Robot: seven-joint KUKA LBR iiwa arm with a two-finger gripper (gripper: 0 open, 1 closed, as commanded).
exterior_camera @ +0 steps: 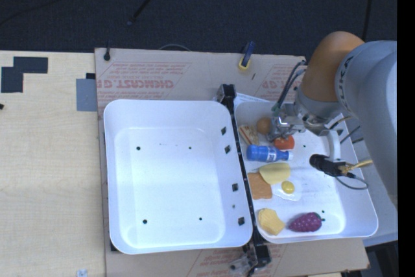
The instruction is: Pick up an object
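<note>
The robot's hand [283, 129] reaches down into the right bin [363, 217] near its upper edge; whether it is released or clenched cannot be told from this angle. It sits directly over a small red-orange object [285, 143], with a brown round object [264, 125] just beside it to the left. The grey arm [366, 94], with its orange band [327, 68], enters from the right and bends downward at the wrist.

Just below the hand lies a blue bottle [266, 153] on its side. Further down are a pale yellow piece [275, 172], a fried egg toy [286, 189], an orange-brown slab [259, 186], a yellow wedge [271, 221] and purple grapes [305, 222]. The left bin [117, 139] sits alongside on the desk [45, 172].
</note>
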